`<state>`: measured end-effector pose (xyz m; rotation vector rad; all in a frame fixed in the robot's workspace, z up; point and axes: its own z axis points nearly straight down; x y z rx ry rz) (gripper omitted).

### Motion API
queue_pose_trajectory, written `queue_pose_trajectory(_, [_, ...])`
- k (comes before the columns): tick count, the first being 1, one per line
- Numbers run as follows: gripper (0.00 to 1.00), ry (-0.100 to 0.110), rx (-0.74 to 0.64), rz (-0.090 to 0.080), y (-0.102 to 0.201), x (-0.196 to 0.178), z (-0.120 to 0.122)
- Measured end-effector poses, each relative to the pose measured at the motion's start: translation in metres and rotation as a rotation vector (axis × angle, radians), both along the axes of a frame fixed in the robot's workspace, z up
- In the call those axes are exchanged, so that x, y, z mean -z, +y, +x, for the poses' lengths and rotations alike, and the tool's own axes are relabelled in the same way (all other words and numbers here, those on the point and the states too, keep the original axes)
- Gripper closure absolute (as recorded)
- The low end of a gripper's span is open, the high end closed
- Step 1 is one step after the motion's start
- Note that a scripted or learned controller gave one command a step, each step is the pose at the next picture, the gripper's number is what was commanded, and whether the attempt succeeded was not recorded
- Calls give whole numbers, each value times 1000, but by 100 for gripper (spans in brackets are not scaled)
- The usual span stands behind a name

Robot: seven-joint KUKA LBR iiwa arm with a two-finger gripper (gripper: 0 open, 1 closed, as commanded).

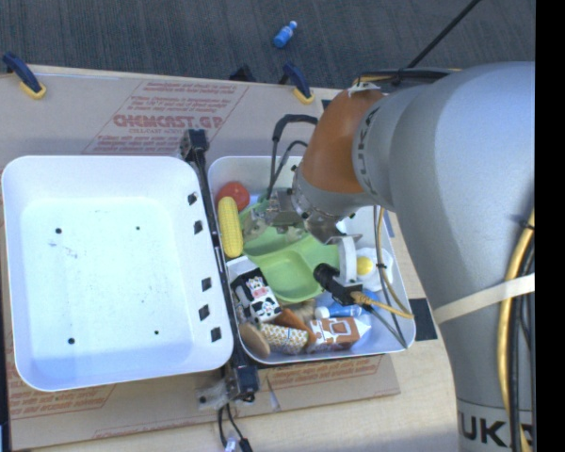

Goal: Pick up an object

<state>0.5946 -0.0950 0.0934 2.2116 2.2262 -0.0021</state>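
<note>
The right bin (395,339) holds a jumble of toys. A yellow corn cob (230,227) lies along its left wall, with a red ball (233,195) behind it. A light green dish (288,264) fills the middle. Nearer the front sit a black-and-white cow-patterned item (258,297), a brown bread-like piece (254,339), a patterned carton (331,331) and a white bottle with a yellow spot (361,264). My gripper (281,213) is down in the back of this bin, above the green dish's far edge, largely hidden by the wrist.
The left bin (104,271) sits beside it, divided by a black hinge strip (207,243). Yellow-blue clamps (24,75) hold the cardboard base. A small blue object (283,34) lies on the floor beyond. The arm's grey body (452,186) covers the right side.
</note>
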Motion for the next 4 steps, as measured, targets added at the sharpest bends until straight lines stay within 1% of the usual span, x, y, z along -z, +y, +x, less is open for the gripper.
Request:
queue_pose_trajectory(1, [0, 3, 2, 4, 1, 1, 48])
queue_pose_trajectory(2, [0, 6, 1, 3, 0, 2, 28])
queue_pose_trajectory(3, [100, 5, -1, 4, 1, -9, 29])
queue_pose_trajectory(4, [0, 6, -1, 4, 1, -9, 29])
